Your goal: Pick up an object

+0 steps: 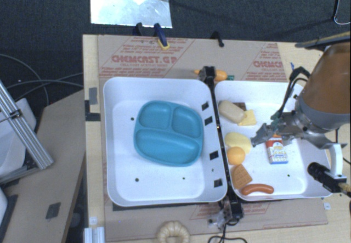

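The arm reached in from the right over the right bin (312, 184). Its claw (267, 133) hung low near that bin's middle, but I could not tell its state. A red-and-white carton (277, 152) lay just near of it. To the left lay a bread roll (231, 111), cheese (248, 118), a lemon (237, 140), an orange (236, 156), a cracker (241, 175) and a sausage (257, 188). A blue tray (169, 132) sat in the left bin (120, 181).

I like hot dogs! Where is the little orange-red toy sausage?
The orange-red toy sausage lies in the right white bin, near its front edge, just below the tan wedge-shaped toy.
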You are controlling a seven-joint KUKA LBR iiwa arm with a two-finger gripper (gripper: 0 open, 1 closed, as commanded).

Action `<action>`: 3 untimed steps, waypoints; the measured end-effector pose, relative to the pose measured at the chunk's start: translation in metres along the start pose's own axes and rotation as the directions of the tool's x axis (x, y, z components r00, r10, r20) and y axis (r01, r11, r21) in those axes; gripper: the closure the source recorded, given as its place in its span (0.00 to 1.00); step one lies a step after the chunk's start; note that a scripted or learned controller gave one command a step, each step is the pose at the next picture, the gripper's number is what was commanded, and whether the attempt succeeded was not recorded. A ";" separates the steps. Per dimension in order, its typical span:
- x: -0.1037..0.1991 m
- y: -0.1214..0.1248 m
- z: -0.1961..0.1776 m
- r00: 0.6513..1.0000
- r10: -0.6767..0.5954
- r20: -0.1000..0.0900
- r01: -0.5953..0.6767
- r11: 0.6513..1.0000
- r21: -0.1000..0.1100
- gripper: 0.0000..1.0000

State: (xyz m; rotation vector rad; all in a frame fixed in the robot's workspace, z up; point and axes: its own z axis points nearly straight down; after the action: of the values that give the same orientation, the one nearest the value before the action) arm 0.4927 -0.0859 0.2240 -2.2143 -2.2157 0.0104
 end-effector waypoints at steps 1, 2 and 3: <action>0.000 0.002 -0.005 1.000 -0.002 0.001 0.002 1.000 -0.012 0.00; -0.006 -0.006 0.049 1.000 0.000 0.001 0.000 1.000 -0.006 0.00; -0.010 -0.015 0.100 1.000 0.001 0.000 -0.001 1.000 -0.006 0.00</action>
State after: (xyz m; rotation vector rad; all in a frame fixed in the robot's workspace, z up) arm 0.4768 -0.0954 0.1246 -2.2183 -2.2184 0.0035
